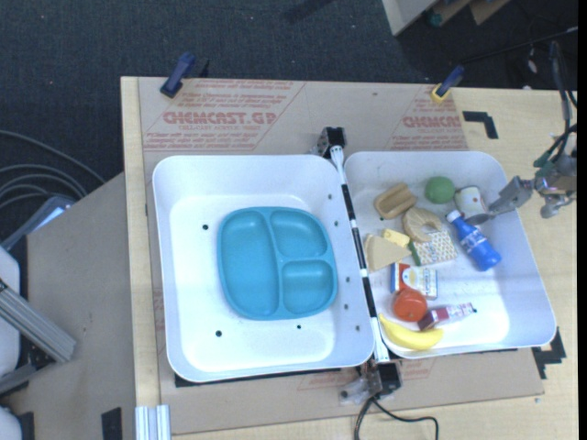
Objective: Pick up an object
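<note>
From above, the gripper (514,195) sits at the right bin's (527,324) right edge; whether it is open or shut I cannot tell. Just beside it lie a blue bottle (475,242), a green ball (439,189) and a banana (410,335) near the front. The left bin (174,200) holds a blue divided plate (276,261)

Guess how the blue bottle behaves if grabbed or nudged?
The bottle lies on its side in the right bin, so a nudge would probably roll it. It looks like smooth plastic, likely slippery. It seems small, probably light, and may skid away toward the wall.
</note>
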You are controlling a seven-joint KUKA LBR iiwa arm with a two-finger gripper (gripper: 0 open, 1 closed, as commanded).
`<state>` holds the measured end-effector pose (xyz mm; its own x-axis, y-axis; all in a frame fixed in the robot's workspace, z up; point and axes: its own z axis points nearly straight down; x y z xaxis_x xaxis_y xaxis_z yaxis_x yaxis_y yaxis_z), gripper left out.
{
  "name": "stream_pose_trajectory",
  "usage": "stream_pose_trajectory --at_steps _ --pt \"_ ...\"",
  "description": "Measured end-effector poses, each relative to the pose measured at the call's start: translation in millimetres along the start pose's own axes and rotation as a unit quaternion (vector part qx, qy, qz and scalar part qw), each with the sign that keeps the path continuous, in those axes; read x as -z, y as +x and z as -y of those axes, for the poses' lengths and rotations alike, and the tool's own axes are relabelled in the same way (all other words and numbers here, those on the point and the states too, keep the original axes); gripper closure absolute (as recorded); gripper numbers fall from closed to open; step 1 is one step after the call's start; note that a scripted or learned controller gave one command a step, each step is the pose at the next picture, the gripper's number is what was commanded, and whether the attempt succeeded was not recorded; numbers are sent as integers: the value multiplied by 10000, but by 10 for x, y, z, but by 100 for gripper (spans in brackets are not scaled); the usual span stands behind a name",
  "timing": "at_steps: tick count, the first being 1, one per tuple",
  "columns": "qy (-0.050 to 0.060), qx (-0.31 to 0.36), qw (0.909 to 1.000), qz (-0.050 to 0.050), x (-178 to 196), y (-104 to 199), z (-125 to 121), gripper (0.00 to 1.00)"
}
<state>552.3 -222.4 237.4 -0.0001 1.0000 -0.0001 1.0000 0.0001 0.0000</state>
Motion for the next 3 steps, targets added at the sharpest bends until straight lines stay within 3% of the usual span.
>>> stream_pose_trajectory --at_steps 1,2,3 --pt "-46 2 10000 11 -1482 300 -647 0" --pt "-54 12 10000 6 -1372 308 -657 100" --pt "-36 11 10000 -1 -1379 310 -649 0"
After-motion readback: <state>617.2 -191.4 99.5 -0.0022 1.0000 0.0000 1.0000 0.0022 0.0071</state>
